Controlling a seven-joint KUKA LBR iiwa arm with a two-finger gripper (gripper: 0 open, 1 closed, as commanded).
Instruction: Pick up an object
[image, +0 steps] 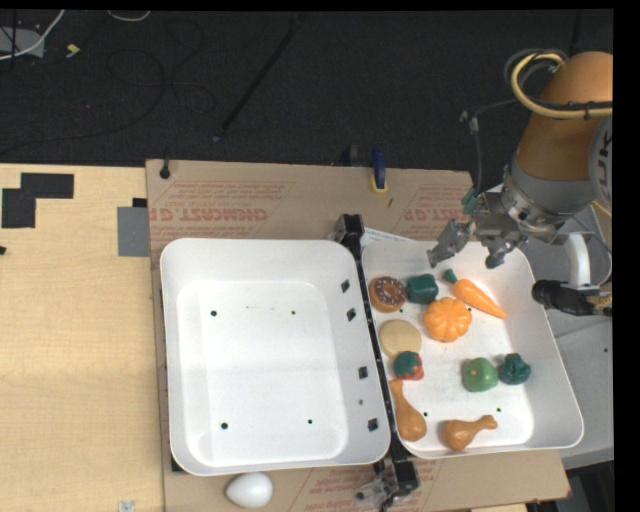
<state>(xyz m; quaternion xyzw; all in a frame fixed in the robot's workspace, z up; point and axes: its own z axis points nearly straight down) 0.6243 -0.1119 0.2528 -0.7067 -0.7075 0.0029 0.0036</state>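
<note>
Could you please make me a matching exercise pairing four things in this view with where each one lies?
Things:
1. donut
2. carrot
3. white egg
4. drumstick

Places:
A. outside both bins, on the bench below the left bin
B. near the front edge of the right bin
C. upper left of the right bin, by the divider
D. just below the pincer, right of the pumpkin

Pairs: 1-C, 2-D, 3-A, 4-B

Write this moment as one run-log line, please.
hand: open, above right bin far edge | held: nothing | nearest: carrot | pick: not yet done
</note>
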